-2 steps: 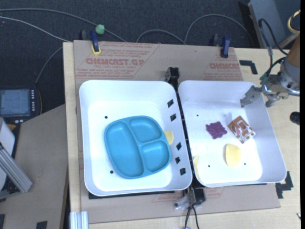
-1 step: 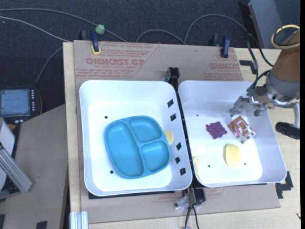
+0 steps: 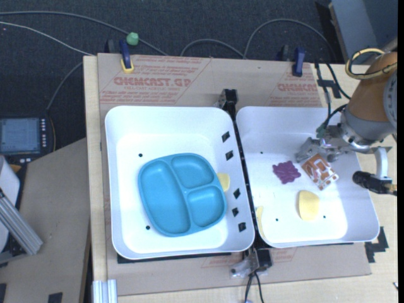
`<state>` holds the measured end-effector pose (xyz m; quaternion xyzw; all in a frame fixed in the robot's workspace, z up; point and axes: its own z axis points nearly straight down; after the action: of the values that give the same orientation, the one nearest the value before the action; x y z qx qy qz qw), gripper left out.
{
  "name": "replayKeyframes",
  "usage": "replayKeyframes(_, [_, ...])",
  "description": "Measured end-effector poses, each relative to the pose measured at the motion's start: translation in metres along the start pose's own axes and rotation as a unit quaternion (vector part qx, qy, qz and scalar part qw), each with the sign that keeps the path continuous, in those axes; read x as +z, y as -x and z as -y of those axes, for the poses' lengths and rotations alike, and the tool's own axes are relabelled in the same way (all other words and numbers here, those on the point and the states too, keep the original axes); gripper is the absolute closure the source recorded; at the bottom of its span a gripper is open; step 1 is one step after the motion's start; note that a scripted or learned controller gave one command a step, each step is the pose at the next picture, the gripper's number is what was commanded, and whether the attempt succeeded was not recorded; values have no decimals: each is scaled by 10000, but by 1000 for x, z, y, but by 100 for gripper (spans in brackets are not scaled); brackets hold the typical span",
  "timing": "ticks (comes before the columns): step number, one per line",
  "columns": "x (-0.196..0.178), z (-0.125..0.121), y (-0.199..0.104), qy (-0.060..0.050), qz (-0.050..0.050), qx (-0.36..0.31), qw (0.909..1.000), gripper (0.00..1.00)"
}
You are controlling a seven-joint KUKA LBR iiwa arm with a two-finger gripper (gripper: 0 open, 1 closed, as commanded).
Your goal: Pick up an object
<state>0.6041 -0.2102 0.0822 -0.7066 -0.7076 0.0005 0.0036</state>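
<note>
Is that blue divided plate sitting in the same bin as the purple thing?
No, the blue plate lies in the left bin; the purple thing is in the right bin.

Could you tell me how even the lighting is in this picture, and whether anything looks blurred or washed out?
Camera view: light is soft and even, the white bins bright but not blown out; the blue divided plate casts only a faint shadow. The purple piece and yellow piece read clearly; the gripper is slightly soft, its jaws hard to make out.
</note>
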Motion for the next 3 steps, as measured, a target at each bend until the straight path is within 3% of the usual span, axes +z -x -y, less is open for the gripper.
replayKeyframes(1, [-14, -2, 0, 30, 12, -8, 10000, 100])
replayKeyframes(3, [-137, 7, 2, 65, 32, 0, 10000, 100])
